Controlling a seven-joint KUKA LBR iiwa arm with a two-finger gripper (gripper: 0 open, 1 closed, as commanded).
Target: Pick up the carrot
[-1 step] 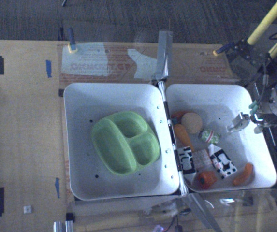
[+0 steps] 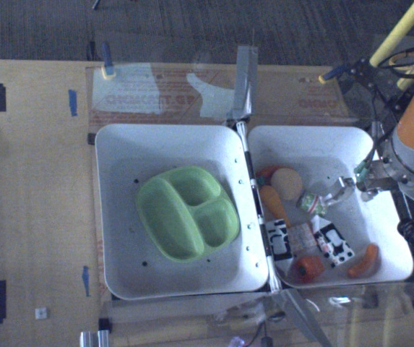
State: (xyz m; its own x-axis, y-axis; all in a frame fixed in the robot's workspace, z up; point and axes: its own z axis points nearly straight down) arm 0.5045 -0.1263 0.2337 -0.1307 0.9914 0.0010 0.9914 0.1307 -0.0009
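Carrot (image 2: 271, 201) lies along right bin's (image 2: 322, 137) left wall, well left of gripper (image 2: 339, 189); finger state unreadable.

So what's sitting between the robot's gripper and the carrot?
In the camera view, a pale, egg-like ball lies between the gripper and the carrot.

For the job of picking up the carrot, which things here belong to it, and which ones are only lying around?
Belong to the job:
- carrot, at the right bin's left wall
- gripper, low in the right bin

Only lying around:
- green divided plate in the left bin
- tomato
- black-and-white card
- pale round item beside the carrot
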